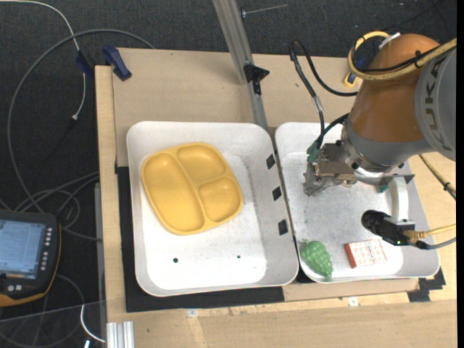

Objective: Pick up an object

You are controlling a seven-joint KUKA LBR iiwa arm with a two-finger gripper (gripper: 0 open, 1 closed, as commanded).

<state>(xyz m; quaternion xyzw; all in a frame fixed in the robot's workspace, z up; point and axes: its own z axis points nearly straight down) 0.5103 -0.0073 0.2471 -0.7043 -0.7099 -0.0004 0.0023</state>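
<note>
My gripper (316,185) hangs over the upper left part of the right bin (341,216), fingers pointing down toward the bin floor, with nothing seen between them. A green knobbly object (317,258) lies at the right bin's front left corner, well below the gripper. A small red and white box (365,252) lies flat near the front edge of the same bin. A yellow divided plate (191,187) with three compartments rests in the left bin (210,267).
A slanted metal pole (239,46) rises behind the bins. Black clips (276,193) sit along the divide between the bins. A tablet (25,249) and cables lie off the bench at left.
</note>
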